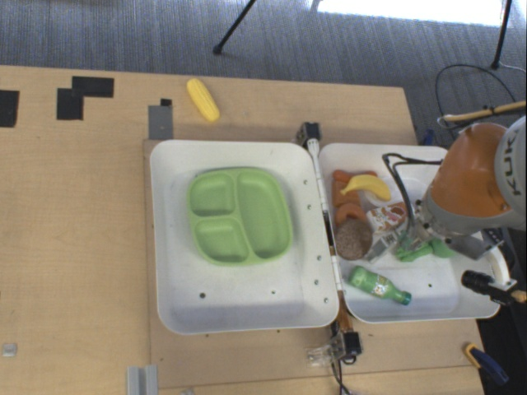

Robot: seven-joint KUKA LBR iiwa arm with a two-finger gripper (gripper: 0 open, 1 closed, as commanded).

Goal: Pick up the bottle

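Green bottle [379, 285] lying on its side near the front of the right bin [436, 307].

One gripper [405, 239] is low among the clutter behind the bottle; its spread I cannot tell. One green divided plate [240, 215] sits in the left bin [239, 311], one banana [366, 187] in the right.

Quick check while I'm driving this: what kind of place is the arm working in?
Probably a robotics lab, not a kitchen: two white bins clamped on a wooden bench, toy food like the banana beside the bottle, and tripod legs on grey carpet.
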